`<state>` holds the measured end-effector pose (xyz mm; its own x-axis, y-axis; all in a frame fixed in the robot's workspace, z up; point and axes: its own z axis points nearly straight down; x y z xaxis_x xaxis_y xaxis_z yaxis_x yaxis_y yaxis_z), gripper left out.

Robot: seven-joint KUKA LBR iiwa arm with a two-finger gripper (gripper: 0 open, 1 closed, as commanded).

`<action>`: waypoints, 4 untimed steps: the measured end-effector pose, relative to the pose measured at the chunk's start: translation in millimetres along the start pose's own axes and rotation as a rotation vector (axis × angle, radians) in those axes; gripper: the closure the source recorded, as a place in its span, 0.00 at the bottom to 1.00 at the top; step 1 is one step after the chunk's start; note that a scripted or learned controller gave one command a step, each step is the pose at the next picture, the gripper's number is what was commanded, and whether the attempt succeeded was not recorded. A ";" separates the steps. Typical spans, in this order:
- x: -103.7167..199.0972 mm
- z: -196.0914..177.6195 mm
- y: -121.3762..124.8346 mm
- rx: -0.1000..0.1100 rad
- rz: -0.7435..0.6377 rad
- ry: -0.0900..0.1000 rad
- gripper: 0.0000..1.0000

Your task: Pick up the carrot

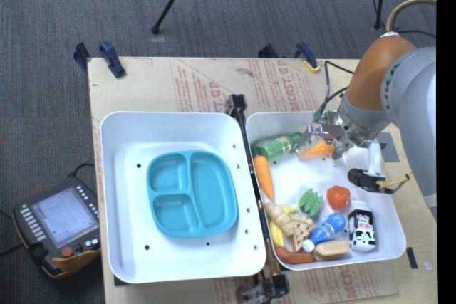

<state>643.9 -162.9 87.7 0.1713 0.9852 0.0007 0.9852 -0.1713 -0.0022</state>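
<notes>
So the gripper (322, 141) is up at 12 o'clock in the right bin (396, 221), fingers clamped on a small orange carrot (318, 149), next to a green bottle (276, 147). Another, longer carrot (263, 177) lies at the bin's 9 o'clock edge. The left bin (117, 174) holds a blue plate (191, 192).

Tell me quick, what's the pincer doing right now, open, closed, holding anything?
Pincer: low in the right bin, at an orange piece beside the green bottle; open, shut or holding cannot be told.
</notes>
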 end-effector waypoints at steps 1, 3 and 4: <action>0.6 -10.2 0.2 0.002 -0.004 0.000 1.00; 31.8 0.1 -5.7 0.001 -0.174 0.000 0.00; -40.4 -0.8 7.3 -0.003 -0.289 -0.001 0.00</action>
<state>644.2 -203.9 88.5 -0.1163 0.9932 0.0001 0.9932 0.1163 0.0004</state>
